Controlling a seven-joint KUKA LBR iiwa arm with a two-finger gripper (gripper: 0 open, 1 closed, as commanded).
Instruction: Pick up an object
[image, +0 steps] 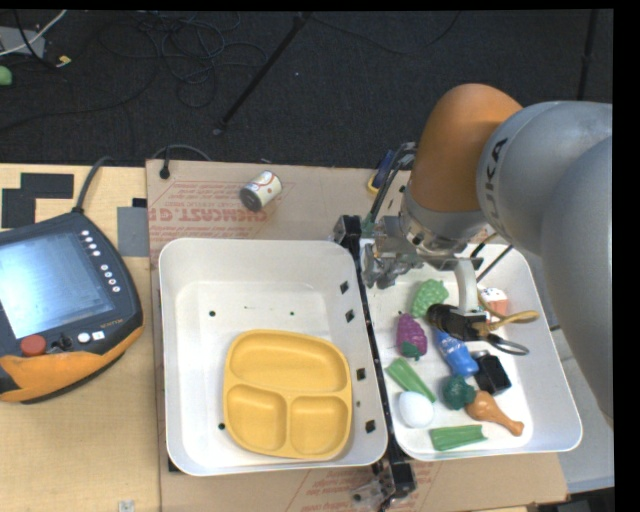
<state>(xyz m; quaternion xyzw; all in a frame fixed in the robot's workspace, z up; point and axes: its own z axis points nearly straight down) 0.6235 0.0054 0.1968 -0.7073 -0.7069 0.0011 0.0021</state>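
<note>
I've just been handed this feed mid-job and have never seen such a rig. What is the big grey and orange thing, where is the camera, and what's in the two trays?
The big grey shape with the orange band is a robot arm, reaching in from the right. The one camera sits above the bench and looks down at a slant. The gripper hangs over the top left corner of the right bin; whether it holds anything cannot be told from here. That bin holds small toys: a purple piece, a white egg, a blue bottle, green pieces and others. The left bin holds a yellow tray with three compartments. Behind the bins lies a small can; at far left is a control tablet.
</note>
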